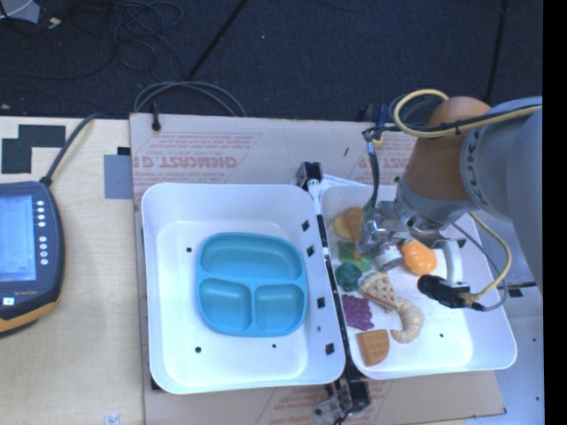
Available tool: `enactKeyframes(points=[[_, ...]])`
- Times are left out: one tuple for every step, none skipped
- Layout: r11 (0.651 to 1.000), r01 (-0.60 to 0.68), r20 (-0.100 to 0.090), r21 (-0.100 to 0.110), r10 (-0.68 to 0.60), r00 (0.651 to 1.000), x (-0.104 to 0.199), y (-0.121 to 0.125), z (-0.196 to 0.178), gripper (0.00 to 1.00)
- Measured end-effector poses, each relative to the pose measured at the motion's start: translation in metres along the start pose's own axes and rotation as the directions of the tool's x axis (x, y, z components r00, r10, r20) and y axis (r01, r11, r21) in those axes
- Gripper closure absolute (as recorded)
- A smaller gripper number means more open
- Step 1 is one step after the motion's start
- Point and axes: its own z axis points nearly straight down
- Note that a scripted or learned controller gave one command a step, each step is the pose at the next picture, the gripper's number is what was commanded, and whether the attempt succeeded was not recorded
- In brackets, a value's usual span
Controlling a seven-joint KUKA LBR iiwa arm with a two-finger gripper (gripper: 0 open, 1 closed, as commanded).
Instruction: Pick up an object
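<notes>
Pincer (379,237) low above green toy (354,257); orange (418,258) beside

The cardboard sheet (232,156) under my bins bears red print, upside down; I think it reads "CHEMCAST", though it's blurry.

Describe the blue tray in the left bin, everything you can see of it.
The blue tray is a light blue divided plate, seemingly plastic, with rounded corners. It has three compartments: one wide section along the far side and two smaller ones side by side on the near side, all bare. It lies flat and right side up, roughly centred on the floor of the left bin, turned slightly askew. It touches only the bin floor.
</notes>
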Motion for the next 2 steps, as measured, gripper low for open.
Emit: enactKeyframes(points=[[1.0, -0.005, 0.0, 0.002, 0.005, 1.0, -0.002, 0.0, -0.009, 1.0], [1.0, 0.013, -0.002, -0.008, -0.013, 1.0, 0.103, -0.002, -0.061, 1.0]])
